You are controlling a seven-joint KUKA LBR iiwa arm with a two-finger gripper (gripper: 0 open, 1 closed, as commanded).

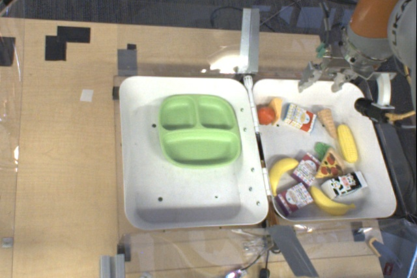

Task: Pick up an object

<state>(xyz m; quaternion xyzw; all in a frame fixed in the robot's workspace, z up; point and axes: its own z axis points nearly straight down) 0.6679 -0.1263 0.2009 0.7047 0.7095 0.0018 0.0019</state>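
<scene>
A robot arm [384,6] shows at the upper right corner. Its widest visible part is a rounded, glossy orange band [376,10], shaped like a smooth dome. Beside the band the arm's casing is pale grey, with part of a dark printed letter visible on it. Below the band the wrist narrows into a grey metal section with darker fittings. A metal pincer [324,80] with two slim grey prongs sits at the tip. Thin cables, pale and dark, loop over the top of the orange band and trail away to the left. A black cylindrical part with a white collar juts out beneath the wrist at the right.
</scene>
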